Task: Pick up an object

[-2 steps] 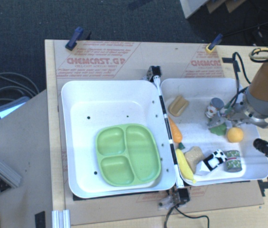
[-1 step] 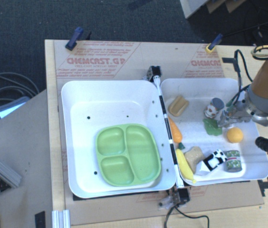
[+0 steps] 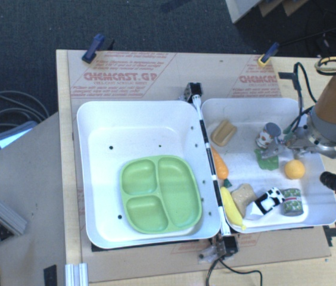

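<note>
The surface (image 3: 156, 79) carries a left bin (image 3: 96, 136) holding a green tray (image 3: 159, 192) and a right bin (image 3: 245, 109) of loose pickables, where the gripper (image 3: 275, 140) hovers beside a small figurine (image 3: 267, 137), finger spread unclear.

A pale green three-compartment plastic tray (image 3: 159, 193) lies in a white bin (image 3: 96, 159). The other white bin (image 3: 239, 109) holds a yellow banana (image 3: 232, 208), an orange ball (image 3: 295, 169), and a black-and-white, possibly cow-patterned toy (image 3: 267, 201).

Fixed overhead slant on both bins (image 3: 96, 159)
</note>
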